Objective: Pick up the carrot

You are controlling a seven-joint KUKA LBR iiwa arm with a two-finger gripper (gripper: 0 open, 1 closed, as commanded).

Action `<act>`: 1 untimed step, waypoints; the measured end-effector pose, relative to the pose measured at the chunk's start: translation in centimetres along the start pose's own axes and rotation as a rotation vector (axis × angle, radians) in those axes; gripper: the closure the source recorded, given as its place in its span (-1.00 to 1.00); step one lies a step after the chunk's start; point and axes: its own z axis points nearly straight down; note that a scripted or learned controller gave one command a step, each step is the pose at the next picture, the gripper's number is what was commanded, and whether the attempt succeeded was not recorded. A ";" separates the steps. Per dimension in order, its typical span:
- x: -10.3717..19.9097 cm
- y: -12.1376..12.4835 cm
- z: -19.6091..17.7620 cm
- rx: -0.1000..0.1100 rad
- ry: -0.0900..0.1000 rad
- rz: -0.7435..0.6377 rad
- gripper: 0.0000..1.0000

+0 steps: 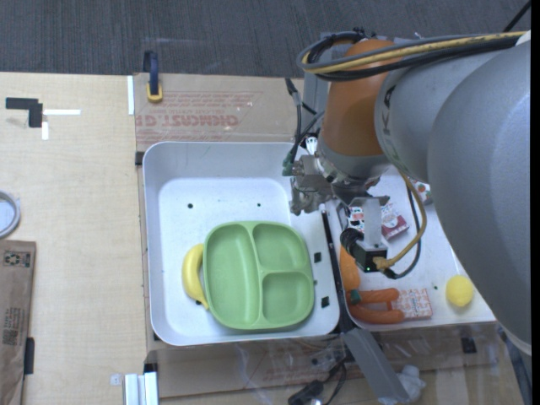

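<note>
Your grey arm is looming over the right bin, its gripper hanging at the divider — whether open or shut, you cannot tell. The carrot is lying below and right of it, near a small packet and a lemon. You are risking a miss — the wrist is hiding the target. Left, a green tray is covering a banana.

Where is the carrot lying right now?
The carrot lies in the right bin, near its front left corner, beside a small printed packet and below the tool.
</note>
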 end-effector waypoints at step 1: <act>4.8 -3.4 8.5 0.000 0.001 0.150 1.00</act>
